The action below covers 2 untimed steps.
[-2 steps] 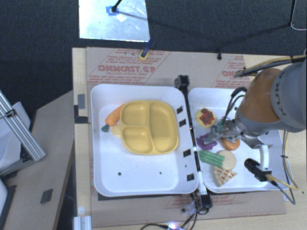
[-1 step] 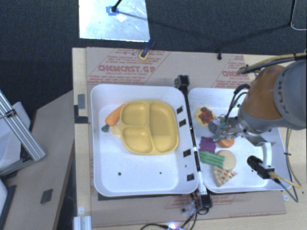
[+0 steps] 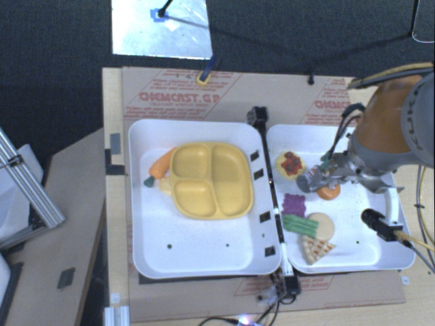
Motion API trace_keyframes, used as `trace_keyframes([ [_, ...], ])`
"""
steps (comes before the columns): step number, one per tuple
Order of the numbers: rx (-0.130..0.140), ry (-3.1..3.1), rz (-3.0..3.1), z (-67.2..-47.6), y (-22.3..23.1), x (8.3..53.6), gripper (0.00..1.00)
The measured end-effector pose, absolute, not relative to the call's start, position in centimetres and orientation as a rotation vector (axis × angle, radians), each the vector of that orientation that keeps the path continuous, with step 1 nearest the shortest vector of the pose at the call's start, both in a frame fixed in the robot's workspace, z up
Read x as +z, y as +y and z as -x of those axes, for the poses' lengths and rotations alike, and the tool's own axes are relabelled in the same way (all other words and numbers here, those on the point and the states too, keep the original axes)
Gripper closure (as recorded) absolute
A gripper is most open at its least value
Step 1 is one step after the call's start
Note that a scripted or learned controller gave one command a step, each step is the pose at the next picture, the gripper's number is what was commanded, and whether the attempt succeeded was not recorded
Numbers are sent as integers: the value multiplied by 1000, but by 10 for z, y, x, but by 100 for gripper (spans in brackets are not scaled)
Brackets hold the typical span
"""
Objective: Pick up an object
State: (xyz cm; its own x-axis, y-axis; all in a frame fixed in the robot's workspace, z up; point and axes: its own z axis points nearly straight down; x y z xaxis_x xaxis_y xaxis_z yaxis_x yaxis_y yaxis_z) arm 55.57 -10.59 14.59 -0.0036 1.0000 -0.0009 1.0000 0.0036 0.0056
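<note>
My fingers (image 3: 311, 180) hang low in the right bin (image 3: 353, 258), beside an orange piece (image 3: 329, 192); their spread I cannot tell. A small pizza (image 3: 291, 164) lies to their left near the divider. Below lie a purple piece (image 3: 294, 203), green strip (image 3: 299, 224), cracker (image 3: 323, 225), and wedge (image 3: 317, 250). Bare floor opens toward the bin's right rim.

Camera: single, fixed above bench | Facing: downward at a slant | Range: wide, covers left bin (image 3: 146, 202) and right bin (image 3: 360, 243) | Arm (image 3: 394, 124) enters from view's right
</note>
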Motion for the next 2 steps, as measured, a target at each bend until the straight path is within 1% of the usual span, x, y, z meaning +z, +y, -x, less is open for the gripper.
trace_keyframes([
  [1,7,2223,-2212,-564,-98,199,100],
  [2,4,2224,-2214,-565,-98,226,100],
])
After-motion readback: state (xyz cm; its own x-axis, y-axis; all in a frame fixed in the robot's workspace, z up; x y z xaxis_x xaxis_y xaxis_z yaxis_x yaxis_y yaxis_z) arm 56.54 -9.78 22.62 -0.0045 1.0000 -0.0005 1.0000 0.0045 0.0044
